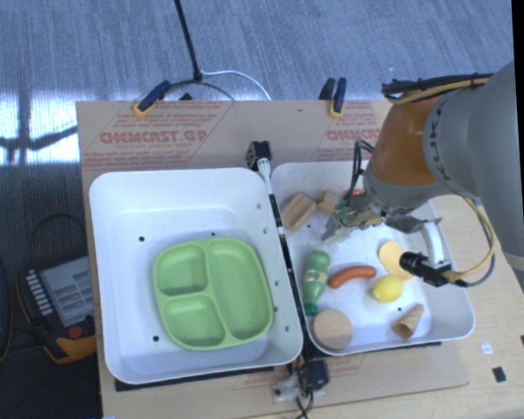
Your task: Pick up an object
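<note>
Now the gripper (342, 221) hangs low over the far part of the right bin (455, 325), reaching in from the right, and its tip sits among the toys there, just right of a tan wooden block (297, 210) and next to a smaller tan piece (327, 200). Whether it is spread or pinched I cannot tell; the wrist hides most of it, and nothing can be seen held in it. Since the task only asks for any one object, the pile in this bin is the likely target, and the blocks closest to the tip look like the probable pick. The other toys lie loosely scattered toward the near side: a green bottle (316, 275) with a rounded top, an orange-red sausage (350, 276) lying almost flat across the middle, a yellow lemon (386, 289) just beside it, a flat yellow disc (391, 256), a brown round bun (333, 327) near the front edge, and a small tan cone (409, 321) in the near right corner. They look like smooth moulded plastic or painted wood, mostly rounded, so I judge several would roll or slip if squeezed off-centre; the blocks, with flat faces, seem easier to hold. The left bin (121, 213) holds a pale green divided plate (213, 292) with three shallow wells, lying flat in the middle, probably as a place to put things down. Both bins are glossy white with low sloped walls, resting on a cardboard sheet (151, 131) clamped at the far edge.
</note>
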